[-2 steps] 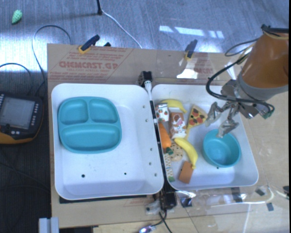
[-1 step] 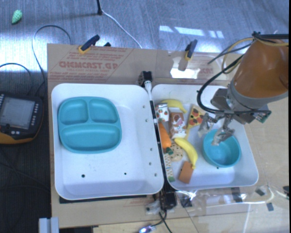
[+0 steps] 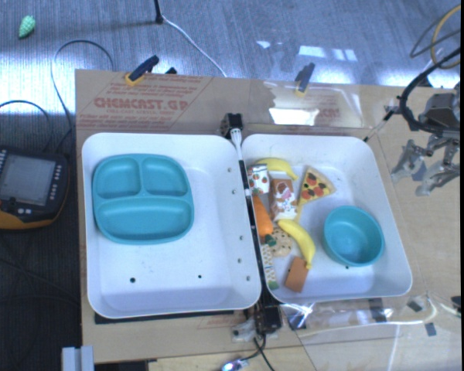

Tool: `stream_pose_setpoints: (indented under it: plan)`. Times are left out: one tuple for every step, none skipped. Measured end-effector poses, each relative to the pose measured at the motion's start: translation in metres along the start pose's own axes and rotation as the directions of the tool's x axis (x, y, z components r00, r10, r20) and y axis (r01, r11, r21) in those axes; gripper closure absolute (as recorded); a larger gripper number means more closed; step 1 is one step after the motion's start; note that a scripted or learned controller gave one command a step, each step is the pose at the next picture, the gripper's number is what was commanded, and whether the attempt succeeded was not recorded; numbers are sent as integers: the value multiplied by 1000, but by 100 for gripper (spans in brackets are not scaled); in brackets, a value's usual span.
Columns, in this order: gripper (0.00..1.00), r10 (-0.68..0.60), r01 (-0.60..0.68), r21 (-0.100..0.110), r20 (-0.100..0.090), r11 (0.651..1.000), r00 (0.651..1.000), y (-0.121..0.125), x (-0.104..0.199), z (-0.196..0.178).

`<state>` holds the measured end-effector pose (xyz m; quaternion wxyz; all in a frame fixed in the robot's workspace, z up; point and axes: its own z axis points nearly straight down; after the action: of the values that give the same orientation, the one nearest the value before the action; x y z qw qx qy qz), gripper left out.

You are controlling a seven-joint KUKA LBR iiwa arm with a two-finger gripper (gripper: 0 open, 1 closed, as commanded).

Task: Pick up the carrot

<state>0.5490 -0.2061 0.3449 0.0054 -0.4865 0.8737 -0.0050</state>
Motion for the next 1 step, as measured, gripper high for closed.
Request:
stream_pose_setpoints:
  plan:
    - [100, 195, -196, -20, -7, 980, 981, 56, 38, 118]
